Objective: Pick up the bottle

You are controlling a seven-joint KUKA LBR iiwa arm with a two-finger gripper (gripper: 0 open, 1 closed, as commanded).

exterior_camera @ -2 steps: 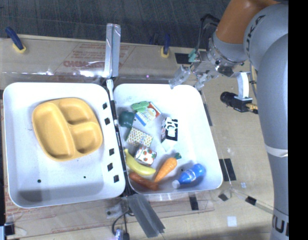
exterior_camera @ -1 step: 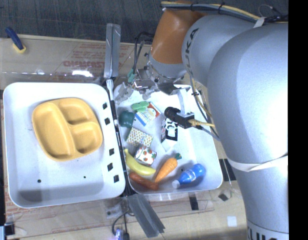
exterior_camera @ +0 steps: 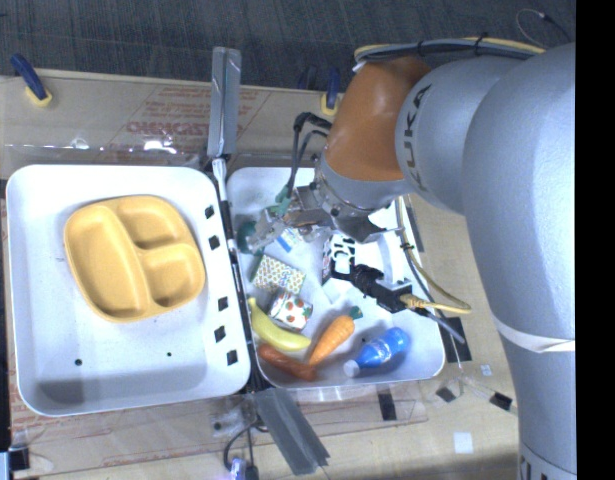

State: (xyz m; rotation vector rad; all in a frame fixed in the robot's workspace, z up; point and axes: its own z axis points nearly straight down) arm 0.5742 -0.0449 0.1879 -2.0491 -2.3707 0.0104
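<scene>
The bottle (exterior_camera: 380, 353) is blue with a white cap and lies on its side in the front right corner of the right bin (exterior_camera: 427, 368). My gripper (exterior_camera: 289, 218) hangs low over the back left part of that bin, far from the bottle and up-left of it. It is beside a teal item (exterior_camera: 255, 236) near the bin's left wall. The grey arm with its orange band (exterior_camera: 375, 118) covers the back of the bin.
An orange carrot (exterior_camera: 330, 337), a yellow banana (exterior_camera: 277, 331), a small printed can (exterior_camera: 290, 311) and a patterned box (exterior_camera: 279, 273) lie left of the bottle. The left bin (exterior_camera: 47, 368) holds a yellow divided plate (exterior_camera: 134, 256).
</scene>
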